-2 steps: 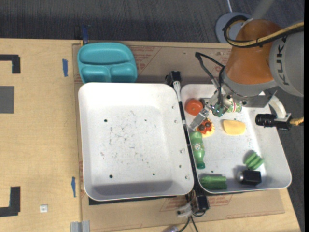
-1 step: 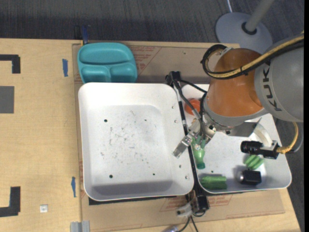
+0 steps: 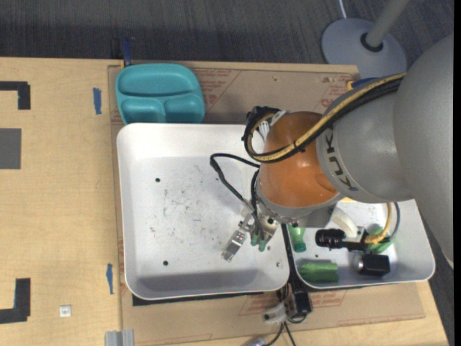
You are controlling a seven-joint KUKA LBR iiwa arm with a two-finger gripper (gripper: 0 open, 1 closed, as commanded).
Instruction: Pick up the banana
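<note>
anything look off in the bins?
Little stands out. The left white bin has dark scuffs on its floor. The gripper hangs over that bin, while the items, like the green cylinder, crowd the right bin. The arm hides much there; no banana is identifiable.

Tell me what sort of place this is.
Most likely a robotics lab set up for grasping trials. A KUKA arm hangs over two shallow white bins on a cardboard-covered bench marked with black and blue tape, with small mixed objects in the right bin and a light stand base behind.
</note>
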